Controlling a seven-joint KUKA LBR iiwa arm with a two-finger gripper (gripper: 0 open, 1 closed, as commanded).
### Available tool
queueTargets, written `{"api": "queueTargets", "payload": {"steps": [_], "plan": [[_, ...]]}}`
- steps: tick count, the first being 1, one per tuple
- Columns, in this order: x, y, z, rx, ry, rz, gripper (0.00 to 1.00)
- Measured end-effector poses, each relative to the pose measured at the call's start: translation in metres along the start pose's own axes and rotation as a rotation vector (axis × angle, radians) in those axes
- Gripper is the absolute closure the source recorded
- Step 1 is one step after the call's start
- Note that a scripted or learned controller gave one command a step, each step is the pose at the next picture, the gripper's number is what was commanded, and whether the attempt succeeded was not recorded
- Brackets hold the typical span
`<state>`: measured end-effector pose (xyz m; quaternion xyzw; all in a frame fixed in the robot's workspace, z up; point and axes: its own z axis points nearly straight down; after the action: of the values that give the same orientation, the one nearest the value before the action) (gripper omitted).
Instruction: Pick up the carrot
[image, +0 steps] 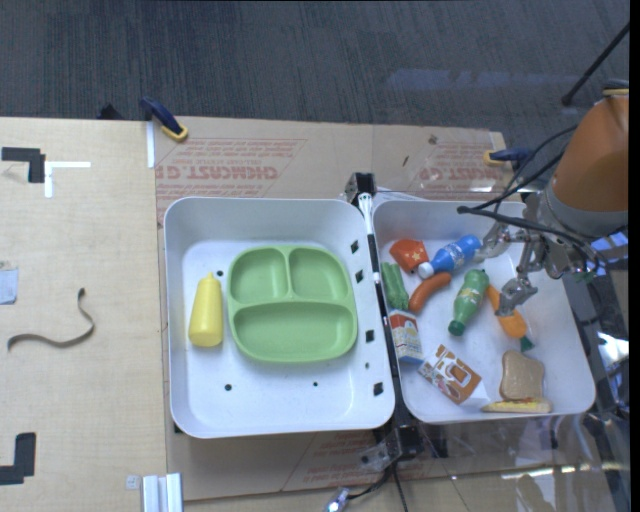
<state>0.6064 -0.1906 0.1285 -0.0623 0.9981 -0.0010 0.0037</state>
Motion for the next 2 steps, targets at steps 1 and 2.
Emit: {"api": "queueTargets", "payload": {"steps": [1,2], "plan": [[0.016,-0.013,0.035,-0.002,0.001,-0.225,0.00],[0.032,-0.027,0.035,-0.002,0.001,-0.375,0.00]]}}
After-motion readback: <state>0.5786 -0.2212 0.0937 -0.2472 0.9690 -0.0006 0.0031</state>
